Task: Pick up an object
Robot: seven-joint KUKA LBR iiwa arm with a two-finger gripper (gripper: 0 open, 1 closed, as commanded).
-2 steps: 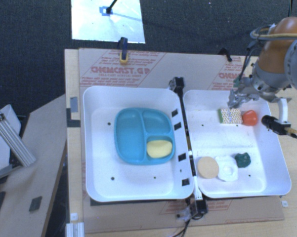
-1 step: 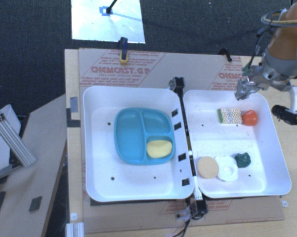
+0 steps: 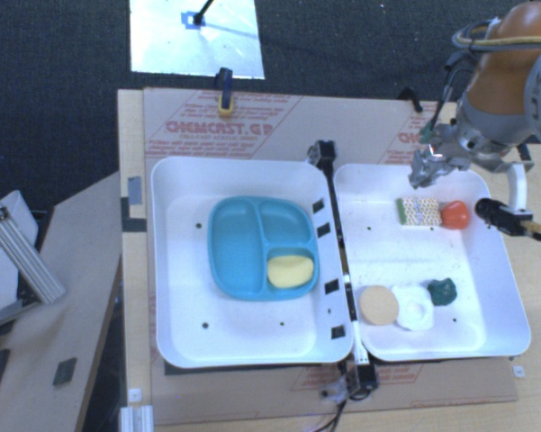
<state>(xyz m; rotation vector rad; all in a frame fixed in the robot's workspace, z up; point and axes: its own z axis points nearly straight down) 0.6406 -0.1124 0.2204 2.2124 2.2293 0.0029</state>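
The pincer (image 3: 425,175) hangs high, and one cannot tell if it is open or closed. Nothing is picked up yet. Just below it lie the speckled block (image 3: 419,211) and the red ball (image 3: 455,214).

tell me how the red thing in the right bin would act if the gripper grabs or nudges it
The red object looks small and rounded, so it may roll or squirt from the gripper. It touches the speckled block, so a nudge would probably shift both.
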